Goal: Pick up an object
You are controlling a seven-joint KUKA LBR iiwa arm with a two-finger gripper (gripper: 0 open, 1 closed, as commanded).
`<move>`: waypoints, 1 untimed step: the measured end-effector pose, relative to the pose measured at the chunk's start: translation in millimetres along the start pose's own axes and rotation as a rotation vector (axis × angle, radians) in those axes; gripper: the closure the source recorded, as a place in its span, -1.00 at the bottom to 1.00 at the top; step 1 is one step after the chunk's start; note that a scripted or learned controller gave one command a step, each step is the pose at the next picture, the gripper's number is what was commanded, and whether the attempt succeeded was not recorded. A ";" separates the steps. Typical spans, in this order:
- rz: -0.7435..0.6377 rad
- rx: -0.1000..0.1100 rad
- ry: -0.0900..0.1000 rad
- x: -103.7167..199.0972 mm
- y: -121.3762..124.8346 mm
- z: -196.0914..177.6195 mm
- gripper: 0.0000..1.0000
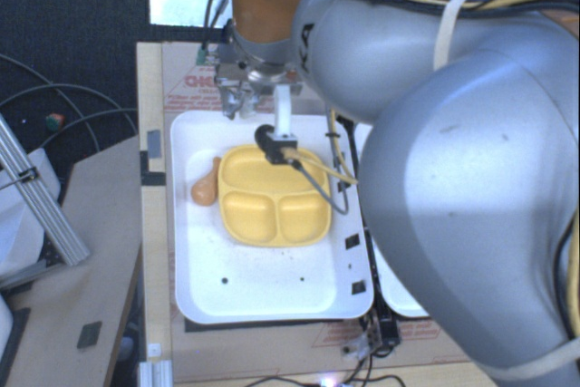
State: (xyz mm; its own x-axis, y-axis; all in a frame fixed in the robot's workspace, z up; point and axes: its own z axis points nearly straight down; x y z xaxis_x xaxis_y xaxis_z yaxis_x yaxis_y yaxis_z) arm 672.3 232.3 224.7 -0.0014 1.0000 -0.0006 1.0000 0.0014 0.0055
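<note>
A yellow divided plate lies in the left white bin, in its far half. A tan, drumstick-shaped piece rests against the plate's left edge. My gripper hangs over the bin's far rim, beyond the plate's far left corner and apart from both objects. Nothing shows in it.
The big grey arm covers most of the right bin, of which just a near-left strip shows. Cardboard lines the bench under the bins. Metal rails and cables lie off the bench to the left.
</note>
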 end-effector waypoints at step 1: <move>0.004 0.001 0.000 -55.5 -2.4 -35.9 1.00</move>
State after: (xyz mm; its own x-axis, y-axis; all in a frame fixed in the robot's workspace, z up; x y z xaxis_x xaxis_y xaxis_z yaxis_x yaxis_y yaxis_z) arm 669.8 176.9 260.6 0.0031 1.0000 -0.0005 1.0000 -0.0031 0.0048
